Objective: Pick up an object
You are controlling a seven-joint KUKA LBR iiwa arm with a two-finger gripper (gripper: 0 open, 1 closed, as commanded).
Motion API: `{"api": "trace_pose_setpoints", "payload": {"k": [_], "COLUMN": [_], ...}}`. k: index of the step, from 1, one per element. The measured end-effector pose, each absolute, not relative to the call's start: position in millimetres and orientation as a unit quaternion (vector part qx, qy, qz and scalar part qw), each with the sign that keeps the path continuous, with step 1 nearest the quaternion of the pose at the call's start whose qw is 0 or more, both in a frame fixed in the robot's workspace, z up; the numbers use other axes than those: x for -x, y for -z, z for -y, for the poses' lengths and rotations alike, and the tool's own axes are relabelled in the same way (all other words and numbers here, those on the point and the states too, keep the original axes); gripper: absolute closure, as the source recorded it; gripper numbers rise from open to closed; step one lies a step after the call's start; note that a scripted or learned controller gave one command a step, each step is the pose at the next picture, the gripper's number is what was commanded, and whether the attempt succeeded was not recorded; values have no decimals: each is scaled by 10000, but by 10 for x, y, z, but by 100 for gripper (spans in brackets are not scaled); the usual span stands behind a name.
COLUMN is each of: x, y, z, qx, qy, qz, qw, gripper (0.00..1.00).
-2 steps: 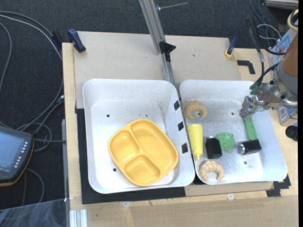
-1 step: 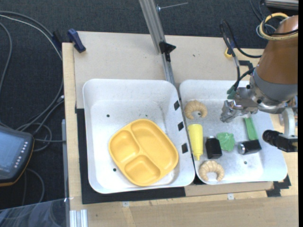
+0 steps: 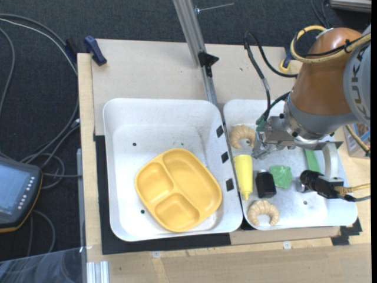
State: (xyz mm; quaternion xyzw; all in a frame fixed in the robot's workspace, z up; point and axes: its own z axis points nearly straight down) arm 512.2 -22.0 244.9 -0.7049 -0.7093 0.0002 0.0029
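Note:
My gripper [image 3: 263, 146] hangs low over the right bin [image 3: 294, 217], its tips just right of a tan croissant [image 3: 241, 136] at the bin's far left. A yellow bottle [image 3: 244, 174] lies below that croissant along the bin's left wall. Beside it sit a small black block [image 3: 265, 184] and a green object [image 3: 281, 176]. A second croissant [image 3: 264, 212] lies near the bin's front edge. A green stick [image 3: 311, 160] lies further right, partly under the arm. Nothing shows between the fingers.
The left bin [image 3: 118, 128] holds a yellow three-compartment tray [image 3: 178, 188]. A metal pole [image 3: 189, 22] rises between the bins at the back. Cables trail off the arm, and a black fitting [image 3: 318, 183] hangs over the right bin's right side.

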Motion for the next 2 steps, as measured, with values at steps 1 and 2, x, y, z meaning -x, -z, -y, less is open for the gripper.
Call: {"api": "trace_pose_setpoints", "payload": {"k": [1,2], "x": [-5132,-5010], "y": [-2319,-2362], "z": [-312,-832], "qx": [7047,7045], "qy": [-8,-2], "qz": [7095,7097], "qw": [33,28], "gripper": [100,100]}}
